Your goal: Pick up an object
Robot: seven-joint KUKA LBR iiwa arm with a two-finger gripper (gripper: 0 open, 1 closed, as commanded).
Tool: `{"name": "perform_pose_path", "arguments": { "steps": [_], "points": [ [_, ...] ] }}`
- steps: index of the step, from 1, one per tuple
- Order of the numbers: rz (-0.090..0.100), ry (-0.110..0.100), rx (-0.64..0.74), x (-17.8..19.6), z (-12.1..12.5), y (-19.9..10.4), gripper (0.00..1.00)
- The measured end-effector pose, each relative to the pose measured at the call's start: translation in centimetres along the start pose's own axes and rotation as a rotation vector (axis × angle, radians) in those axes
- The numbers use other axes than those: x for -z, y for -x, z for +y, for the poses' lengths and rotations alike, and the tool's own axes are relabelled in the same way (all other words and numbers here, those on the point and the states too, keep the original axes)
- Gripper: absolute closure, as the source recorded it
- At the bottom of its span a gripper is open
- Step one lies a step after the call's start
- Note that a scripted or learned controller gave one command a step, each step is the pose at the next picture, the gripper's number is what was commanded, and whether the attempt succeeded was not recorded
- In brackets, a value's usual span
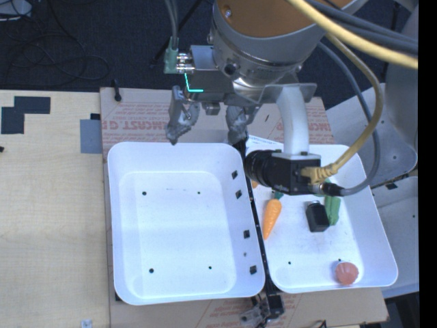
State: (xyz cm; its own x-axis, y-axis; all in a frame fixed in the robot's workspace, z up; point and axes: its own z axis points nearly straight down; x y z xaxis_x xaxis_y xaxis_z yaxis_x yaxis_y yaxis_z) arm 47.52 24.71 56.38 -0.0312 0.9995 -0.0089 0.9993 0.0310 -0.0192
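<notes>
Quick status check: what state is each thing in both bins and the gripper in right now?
Two-finger gripper: open, holding nothing, above the left bin's far rim.
Orange toy carrot: lying flat in the right white bin.
Black block: resting beside a green piece.
Pink ball: sitting near the front corner.
Left white bin: level.

Count: two white bins, a left bin [123, 183] and a right bin [379, 251], side by side on the surface. Loose items, all in the right bin: one orange carrot [272, 217], one black block [317, 218], one green piece [333, 209] just beside the block, one pink ball [346, 272] near the front corner. Four items in total. One arm, one hand [208, 125] with two fingers.
</notes>
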Motion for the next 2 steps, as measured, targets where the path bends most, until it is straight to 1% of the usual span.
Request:
{"name": "perform_pose_path", "arguments": {
  "steps": [1,2],
  "points": [
    [-0.001,-0.004,0.006,0.94,-0.01,-0.09,1.00],
    [-0.002,-0.005,0.009,0.90,-0.01,-0.08,0.00]
  ]
}}
